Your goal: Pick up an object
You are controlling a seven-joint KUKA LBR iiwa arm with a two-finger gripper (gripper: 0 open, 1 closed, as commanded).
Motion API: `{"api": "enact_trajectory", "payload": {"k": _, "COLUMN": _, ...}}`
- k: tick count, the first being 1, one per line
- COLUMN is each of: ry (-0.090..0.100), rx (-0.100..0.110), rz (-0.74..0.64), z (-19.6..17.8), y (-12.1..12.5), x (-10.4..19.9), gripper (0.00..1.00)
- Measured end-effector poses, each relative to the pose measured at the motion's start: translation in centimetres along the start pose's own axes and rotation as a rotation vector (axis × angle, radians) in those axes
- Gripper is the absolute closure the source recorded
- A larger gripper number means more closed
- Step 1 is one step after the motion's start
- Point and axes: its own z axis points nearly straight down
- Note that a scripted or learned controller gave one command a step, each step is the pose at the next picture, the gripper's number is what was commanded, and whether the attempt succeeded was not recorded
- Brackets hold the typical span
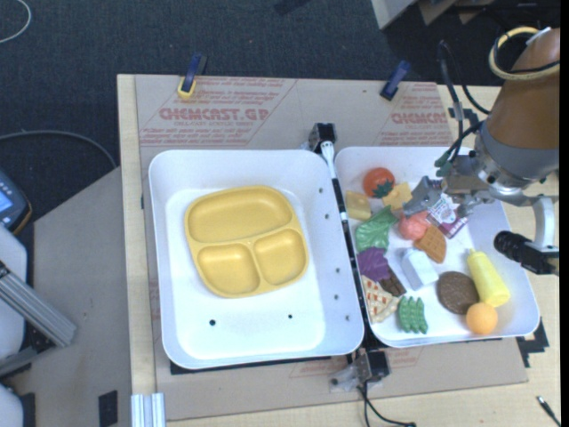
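Note:
The right white bin [524,305] holds several toy foods: a red tomato [378,181], a green leaf [375,231], a pink-red piece [412,227], an orange-brown wedge [433,243], a purple piece [373,262], a waffle [380,298], a brown cookie [456,292], a yellow cylinder [487,277] and an orange ball [481,318]. My gripper [442,205] hangs low over the upper middle of this bin, right beside the pink-red piece and the wedge. A small white and purple item [449,216] sits at its tip; I cannot tell whether it is held.
The left white bin [169,327] holds a yellow divided plate [246,238]. A black clamp [323,137] sits between the bins at the back, and another [369,365] at the front. Green beans [412,314] lie near the right bin's front wall. Cables run behind the arm.

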Motion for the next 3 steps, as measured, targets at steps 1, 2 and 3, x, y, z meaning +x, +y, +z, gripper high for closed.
{"api": "enact_trajectory", "payload": {"k": 1, "ry": -0.002, "rx": -0.014, "rz": -0.003, "z": -0.7, "y": 0.3, "x": 0.0, "gripper": 0.0}}
{"api": "enact_trajectory", "payload": {"k": 2, "ry": 0.0, "rx": -0.006, "rz": -0.002, "z": 5.6, "y": 0.6, "x": -0.2, "gripper": 0.0}}
{"api": "enact_trajectory", "payload": {"k": 3, "ry": 0.001, "rx": -0.008, "rz": -0.002, "z": 11.6, "y": 0.0, "x": 0.2, "gripper": 0.0}}
